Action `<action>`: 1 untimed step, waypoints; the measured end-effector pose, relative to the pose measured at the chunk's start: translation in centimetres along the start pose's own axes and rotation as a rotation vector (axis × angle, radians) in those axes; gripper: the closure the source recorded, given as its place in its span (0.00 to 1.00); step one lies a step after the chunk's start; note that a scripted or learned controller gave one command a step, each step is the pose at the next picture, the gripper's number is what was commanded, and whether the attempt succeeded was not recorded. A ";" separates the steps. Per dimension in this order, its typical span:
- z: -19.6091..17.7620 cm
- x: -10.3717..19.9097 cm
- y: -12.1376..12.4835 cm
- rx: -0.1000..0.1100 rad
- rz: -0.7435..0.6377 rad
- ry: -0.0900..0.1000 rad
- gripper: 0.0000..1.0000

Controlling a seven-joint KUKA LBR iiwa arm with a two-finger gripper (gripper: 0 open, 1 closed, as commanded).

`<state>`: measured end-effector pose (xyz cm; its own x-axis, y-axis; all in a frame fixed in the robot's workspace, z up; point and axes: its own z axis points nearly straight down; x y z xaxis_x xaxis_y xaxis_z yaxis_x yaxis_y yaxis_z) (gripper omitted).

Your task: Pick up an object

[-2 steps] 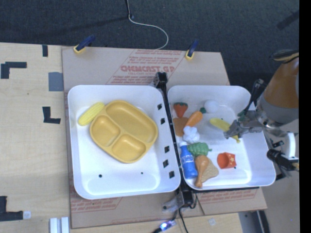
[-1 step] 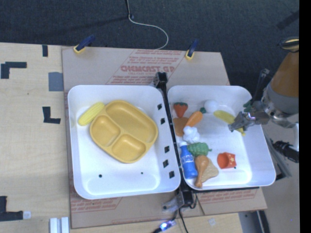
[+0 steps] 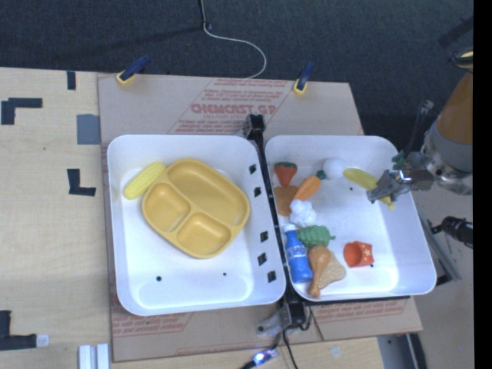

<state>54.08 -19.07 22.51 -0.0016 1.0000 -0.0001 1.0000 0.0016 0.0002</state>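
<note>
Nearest the camera, right bin [image 3: 415, 279], front portion: one tan drumstick toy [image 3: 323, 267], one blue bottle [image 3: 297, 255] just to its left against the divider, one red fries carton [image 3: 358, 254] to its right, lying apart. Middle: green broccoli piece [image 3: 314, 235], white cauliflower piece [image 3: 302, 212] touching it from above. Rear: orange carrot [image 3: 308, 187], strawberry [image 3: 285, 173], white ball [image 3: 334, 166], yellow banana [image 3: 360, 178].

My gripper [image 3: 382, 190] sits at the right bin's far right, its tips just beside the banana's right end; whether they are apart or together I cannot tell, and nothing shows between them.

Left bin [image 3: 131, 275]: one yellow divided tray [image 3: 195, 207], three compartments, lying at a slant; one corn cob [image 3: 144, 180] touching its upper left edge.

Tabletop [image 3: 46, 229]: light wood, cardboard sheet [image 3: 231, 106] under both bins.
</note>
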 end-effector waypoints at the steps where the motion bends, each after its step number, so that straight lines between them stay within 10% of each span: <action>1: 1.0 5.7 0.5 0.002 -0.003 0.001 1.00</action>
<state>54.62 -13.35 21.55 -0.0047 1.0000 0.0007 1.0000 0.0047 -0.0021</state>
